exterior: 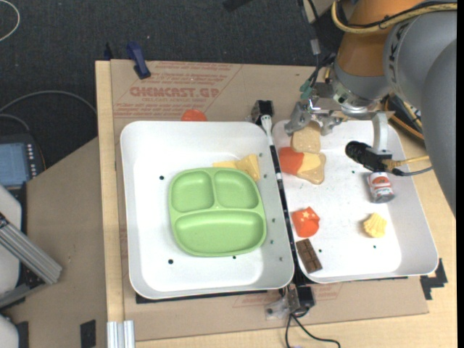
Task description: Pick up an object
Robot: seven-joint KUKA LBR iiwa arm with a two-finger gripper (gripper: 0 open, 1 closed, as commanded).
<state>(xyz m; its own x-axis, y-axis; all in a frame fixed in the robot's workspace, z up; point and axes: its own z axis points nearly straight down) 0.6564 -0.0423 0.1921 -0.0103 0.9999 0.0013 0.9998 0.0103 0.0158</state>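
Brown bar at front; gripper over tan piece

place: robotics lab, pretty clearly
giveaways: cardboard-topped bench, loose cables, aluminium framing, dark carpet

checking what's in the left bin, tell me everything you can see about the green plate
The green plate is a pale green, rounded-square tray that looks like smooth plastic. Raised ridges split it into three compartments: two small ones at the far side and one wide one nearer the camera. It lies flat and upright in the middle of the left bin. Nothing shows in its compartments. A yellow wedge of toy food lies at its far right corner, seemingly touching the rim.
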